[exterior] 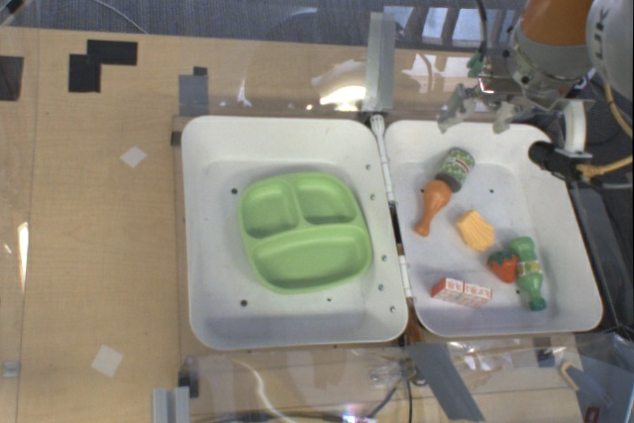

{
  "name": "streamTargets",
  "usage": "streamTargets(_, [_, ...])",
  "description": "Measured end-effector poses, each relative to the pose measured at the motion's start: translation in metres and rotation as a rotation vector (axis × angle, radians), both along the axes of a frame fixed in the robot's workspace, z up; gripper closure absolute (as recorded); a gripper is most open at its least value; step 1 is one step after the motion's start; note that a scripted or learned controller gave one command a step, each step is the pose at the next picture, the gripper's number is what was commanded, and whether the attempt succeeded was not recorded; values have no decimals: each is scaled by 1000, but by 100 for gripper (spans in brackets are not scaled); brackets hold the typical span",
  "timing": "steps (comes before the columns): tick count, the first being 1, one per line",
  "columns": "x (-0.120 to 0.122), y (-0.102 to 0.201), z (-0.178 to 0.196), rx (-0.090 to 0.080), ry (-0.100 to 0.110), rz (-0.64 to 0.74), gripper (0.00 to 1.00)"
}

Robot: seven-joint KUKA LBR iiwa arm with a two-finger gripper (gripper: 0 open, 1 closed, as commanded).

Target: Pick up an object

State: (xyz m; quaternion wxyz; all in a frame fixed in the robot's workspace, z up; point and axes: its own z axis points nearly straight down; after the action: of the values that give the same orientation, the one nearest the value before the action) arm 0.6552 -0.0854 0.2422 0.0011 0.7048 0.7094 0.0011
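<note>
The right bin [555,213] holds several small toys: a green-topped can [456,163], an orange drumstick [431,206], a yellow wedge [475,231], a red strawberry [503,265], a green bottle [531,274] and a red-and-white box [462,290]. My gripper [479,112] hangs over the far rim of that bin, above and behind the can. Its fingers are spread open and nothing is between them.
A green divided plate [305,231] lies in the left bin [213,213]. A metal post [380,64] stands at the far end of the wall between the bins. Cables and the arm's body crowd the upper right.
</note>
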Motion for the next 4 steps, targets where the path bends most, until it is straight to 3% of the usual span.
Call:
streamTargets(1, [9,-71,-150,-1,5,516,0])
streamTargets(2, [13,-70,-136,-5,-7,516,100])
streamTargets(3, [-22,-8,-144,-1,-1,263,100])
streamTargets(4, [-22,-9,-144,-1,-1,262,0])
